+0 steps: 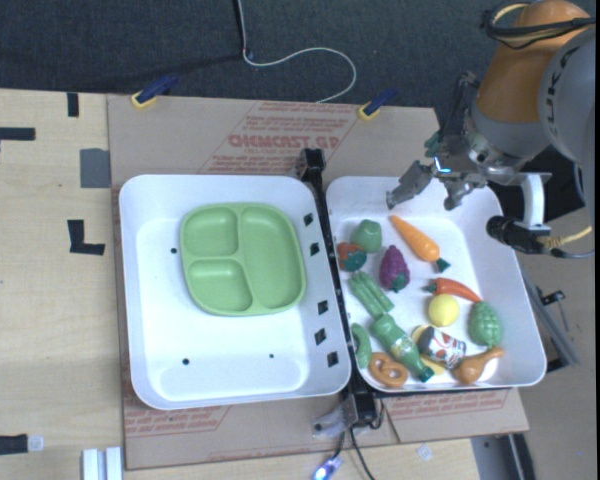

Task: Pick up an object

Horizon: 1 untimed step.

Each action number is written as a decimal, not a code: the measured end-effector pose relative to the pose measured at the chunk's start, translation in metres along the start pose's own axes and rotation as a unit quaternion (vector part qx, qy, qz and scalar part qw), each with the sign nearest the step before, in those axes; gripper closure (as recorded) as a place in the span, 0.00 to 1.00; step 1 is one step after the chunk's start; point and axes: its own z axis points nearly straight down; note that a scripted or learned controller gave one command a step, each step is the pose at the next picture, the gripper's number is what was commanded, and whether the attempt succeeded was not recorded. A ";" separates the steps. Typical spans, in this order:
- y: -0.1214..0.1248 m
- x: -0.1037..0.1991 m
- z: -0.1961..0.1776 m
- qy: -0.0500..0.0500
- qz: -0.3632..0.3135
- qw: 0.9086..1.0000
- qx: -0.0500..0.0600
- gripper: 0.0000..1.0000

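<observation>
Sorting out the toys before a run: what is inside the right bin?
The right bin holds a carrot, a purple vegetable, a lemon, a red pepper and green pieces. Items piled near its front edge overlap, so some are partly covered.

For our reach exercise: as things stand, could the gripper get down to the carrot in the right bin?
Probably yes. The gripper, fingers spread, hangs just above the carrot, which lies with nothing on top of it.
</observation>
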 end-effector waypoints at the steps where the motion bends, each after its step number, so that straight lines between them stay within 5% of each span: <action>1: -0.062 0.027 0.140 0.001 0.000 1.000 0.006 0.00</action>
